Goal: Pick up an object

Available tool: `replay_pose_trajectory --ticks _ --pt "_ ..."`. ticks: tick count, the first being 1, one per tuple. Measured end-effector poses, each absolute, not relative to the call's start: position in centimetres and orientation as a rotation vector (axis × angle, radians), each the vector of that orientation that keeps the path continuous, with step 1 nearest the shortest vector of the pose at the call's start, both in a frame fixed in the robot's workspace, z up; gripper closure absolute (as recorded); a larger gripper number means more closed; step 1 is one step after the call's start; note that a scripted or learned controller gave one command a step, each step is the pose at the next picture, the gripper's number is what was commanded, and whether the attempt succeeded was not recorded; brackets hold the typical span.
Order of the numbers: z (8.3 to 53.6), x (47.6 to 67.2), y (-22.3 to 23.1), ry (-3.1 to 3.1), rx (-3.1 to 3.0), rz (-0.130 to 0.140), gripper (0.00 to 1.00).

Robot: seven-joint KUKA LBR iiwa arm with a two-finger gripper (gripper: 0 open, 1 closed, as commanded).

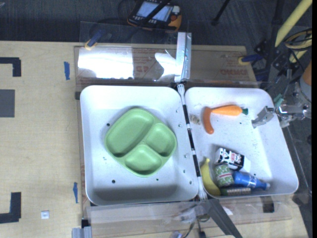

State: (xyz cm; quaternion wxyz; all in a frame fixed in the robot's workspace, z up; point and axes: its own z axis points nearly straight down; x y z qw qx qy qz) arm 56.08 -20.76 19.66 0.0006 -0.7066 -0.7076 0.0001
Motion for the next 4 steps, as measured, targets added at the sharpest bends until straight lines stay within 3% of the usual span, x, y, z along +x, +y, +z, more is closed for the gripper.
replay_pose_trajectory --ticks 1,2,4 --pt "16.3 61.4 -18.7 -2.198 -2.248 -0.001 0.00" --pt "16.4 56.6 -18.2 -2.580 -1.792 -0.001 0.00" --pt "13.1 65.6 -20.4 -2.617 -1.748 -0.002 0.00"
